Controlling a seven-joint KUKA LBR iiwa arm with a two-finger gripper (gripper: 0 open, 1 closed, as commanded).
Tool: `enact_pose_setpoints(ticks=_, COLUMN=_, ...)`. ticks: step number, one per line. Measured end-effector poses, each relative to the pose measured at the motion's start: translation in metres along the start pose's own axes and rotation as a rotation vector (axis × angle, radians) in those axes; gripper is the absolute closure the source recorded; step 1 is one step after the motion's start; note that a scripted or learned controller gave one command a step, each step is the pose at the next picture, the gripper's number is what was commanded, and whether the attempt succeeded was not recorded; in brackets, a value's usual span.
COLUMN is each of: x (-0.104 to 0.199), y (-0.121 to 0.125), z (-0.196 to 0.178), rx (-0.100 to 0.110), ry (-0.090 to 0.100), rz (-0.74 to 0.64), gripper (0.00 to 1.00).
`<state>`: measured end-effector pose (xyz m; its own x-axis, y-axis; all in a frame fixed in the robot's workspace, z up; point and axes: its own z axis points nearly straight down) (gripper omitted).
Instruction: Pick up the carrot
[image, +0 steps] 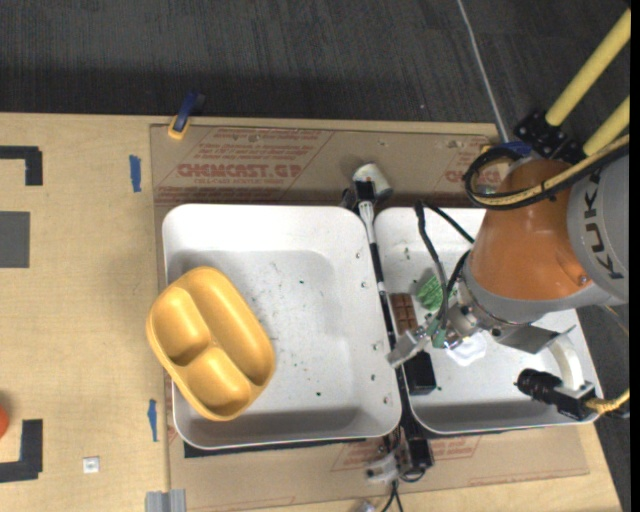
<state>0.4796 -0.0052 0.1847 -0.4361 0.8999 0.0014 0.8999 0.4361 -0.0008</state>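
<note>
Searching for the carrot: nothing to mark as its orange body with any confidence. Best lead a green scrap (430, 291) in the right bin (500, 418), near the bin's left wall; possibly the carrot's leafy end, cannot tell. If so, body judged to run right and toward the camera from that tuft, under the wrist and hidden by it. Long axis not readable.

Gripper (440, 335) low in the same bin, just beside the green scrap on its near side, close to the divide between the two bins. Open or closed: cannot tell, tip lost in clutter of cable and pale bits. Nothing seen held.

Arm (525, 240) leaning in from the right, orange band covering much of the right bin's middle.

Left bin (300, 300) carrying a yellow two-part dish (210, 340) against its left rim, well apart from the gripper. Both bins on a cardboard sheet on the surface (80, 250).

Judgement: coming move depends on whether the carrot sits directly below the tip or off to its right; not settled from this angle.
</note>
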Motion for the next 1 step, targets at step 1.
enact_pose_setpoints(ticks=1, x=-0.0648, y=-0.0312, z=-0.0002, rx=-0.002, ry=-0.003, rz=-0.481, gripper=0.00)
